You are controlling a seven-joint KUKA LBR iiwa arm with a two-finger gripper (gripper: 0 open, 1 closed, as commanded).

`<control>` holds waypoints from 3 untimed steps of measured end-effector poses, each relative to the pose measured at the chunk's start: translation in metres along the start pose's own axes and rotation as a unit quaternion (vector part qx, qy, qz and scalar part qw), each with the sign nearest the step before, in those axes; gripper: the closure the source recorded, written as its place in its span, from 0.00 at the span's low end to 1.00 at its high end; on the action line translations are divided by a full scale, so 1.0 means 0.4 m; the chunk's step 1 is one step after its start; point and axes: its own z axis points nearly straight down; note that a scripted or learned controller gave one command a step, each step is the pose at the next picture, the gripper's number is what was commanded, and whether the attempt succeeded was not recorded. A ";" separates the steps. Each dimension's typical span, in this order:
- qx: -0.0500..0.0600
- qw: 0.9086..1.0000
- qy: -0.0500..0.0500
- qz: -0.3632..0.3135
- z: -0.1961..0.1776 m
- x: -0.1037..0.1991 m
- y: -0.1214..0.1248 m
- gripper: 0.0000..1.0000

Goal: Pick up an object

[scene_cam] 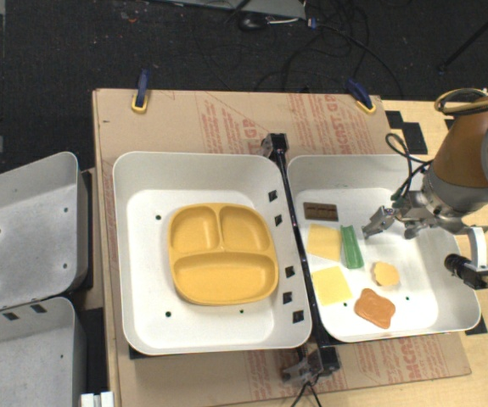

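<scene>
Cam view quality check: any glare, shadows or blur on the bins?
Camera view: even overhead light, sharp across both bins; mild glare on the left bin's rim; soft shadows under the yellow divided plate and the claw; floor dark; the small brown block too coarse to read.

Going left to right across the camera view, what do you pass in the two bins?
Yellow divided plate → brown bar → green piece → round tan piece → claw.
</scene>
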 end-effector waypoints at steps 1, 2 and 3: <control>-0.002 1.000 -0.001 0.000 -0.030 -0.001 0.002 1.00; -0.004 1.000 -0.001 -0.001 -0.174 -0.013 0.027 1.00; -0.005 1.000 -0.002 -0.002 -0.331 -0.011 0.046 1.00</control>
